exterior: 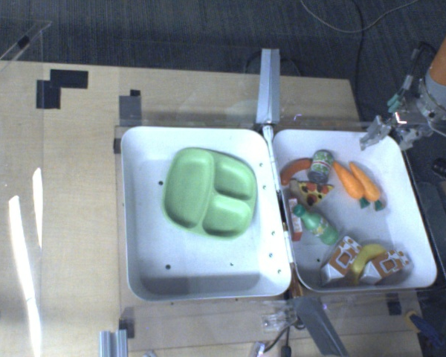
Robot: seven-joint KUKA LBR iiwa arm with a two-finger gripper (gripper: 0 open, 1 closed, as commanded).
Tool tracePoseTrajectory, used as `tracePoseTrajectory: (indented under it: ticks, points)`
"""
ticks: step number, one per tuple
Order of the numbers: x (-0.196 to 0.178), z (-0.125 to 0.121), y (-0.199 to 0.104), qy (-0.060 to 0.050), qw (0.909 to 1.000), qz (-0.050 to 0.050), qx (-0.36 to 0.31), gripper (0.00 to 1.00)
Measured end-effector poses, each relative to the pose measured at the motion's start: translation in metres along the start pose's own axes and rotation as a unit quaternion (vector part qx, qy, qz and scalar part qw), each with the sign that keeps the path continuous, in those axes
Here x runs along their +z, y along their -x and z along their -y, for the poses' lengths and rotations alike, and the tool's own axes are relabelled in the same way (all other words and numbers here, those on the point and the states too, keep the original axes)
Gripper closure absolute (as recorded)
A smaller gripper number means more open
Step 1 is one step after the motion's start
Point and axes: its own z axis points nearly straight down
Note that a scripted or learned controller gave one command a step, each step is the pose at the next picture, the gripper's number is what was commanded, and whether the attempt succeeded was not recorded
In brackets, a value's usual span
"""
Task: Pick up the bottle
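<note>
Over the upper right corner of the right bin (424, 222), the gripper (377, 134) hangs apart from everything in it, and whether it is spread or pressed together I cannot tell. My judgement is that the approach step is in hand and nothing is grasped yet. The bottle (317, 224), green, lies on its side near the bin's left wall, just below the pizza slice (312, 192) and above the banana (366, 257). It sits well down and left of the gripper; next comes a move across the carrots (357, 182), then a descent over the bottle's body
</note>
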Motion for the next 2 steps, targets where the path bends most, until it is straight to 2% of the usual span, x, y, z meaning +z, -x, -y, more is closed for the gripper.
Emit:
tracePoseTrajectory:
  ticks: [1, 2]
  points:
    - [0.089, 0.058, -0.057, -0.001, 0.9993, 0.000, 0.038, 0.00]
    - [0.127, 0.117, -0.114, 0.004, 0.9989, 0.000, 0.047, 0.00]
